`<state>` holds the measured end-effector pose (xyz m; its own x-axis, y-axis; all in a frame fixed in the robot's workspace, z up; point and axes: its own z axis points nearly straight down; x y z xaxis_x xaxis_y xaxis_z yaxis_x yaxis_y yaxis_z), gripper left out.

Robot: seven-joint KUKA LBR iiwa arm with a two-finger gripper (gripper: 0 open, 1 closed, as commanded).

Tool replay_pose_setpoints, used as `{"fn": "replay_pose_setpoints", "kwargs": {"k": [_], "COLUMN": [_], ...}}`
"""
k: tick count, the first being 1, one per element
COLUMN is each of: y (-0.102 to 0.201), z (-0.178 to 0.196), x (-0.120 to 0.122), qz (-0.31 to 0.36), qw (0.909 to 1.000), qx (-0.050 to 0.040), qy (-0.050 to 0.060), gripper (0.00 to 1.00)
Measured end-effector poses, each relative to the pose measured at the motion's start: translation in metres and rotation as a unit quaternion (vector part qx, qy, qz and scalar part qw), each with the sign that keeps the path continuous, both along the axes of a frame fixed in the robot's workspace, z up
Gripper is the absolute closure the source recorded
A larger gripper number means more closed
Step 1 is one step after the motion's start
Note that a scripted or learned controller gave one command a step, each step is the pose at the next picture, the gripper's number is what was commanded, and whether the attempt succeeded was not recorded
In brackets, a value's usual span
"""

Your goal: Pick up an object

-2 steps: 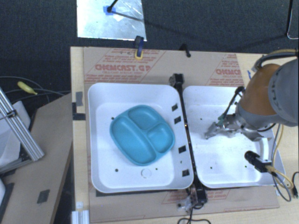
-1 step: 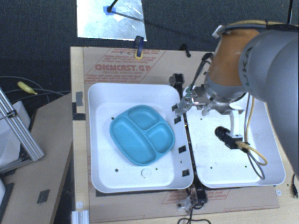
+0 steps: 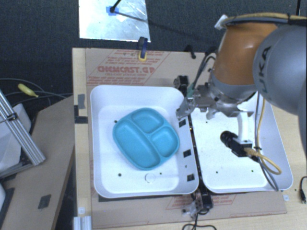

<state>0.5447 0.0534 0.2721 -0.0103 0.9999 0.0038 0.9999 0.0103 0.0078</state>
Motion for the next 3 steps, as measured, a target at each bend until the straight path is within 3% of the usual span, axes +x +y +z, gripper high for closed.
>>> {"fn": "replay_pose_setpoints", "kwargs": {"k": [1, 2, 3], "y": [0.047, 0.044, 0.070], "z": [0.041, 0.049, 0.062], "x": [-0.049, -0.047, -0.058], "qz": [0.000, 0.000, -0.002], "qw": [1.0000, 1.0000, 1.0000], "qx": [-0.0003, -0.0013, -0.0007], "qy": [0.002, 0.002, 0.002], "gripper": [0.00, 1.00, 1.00]}}
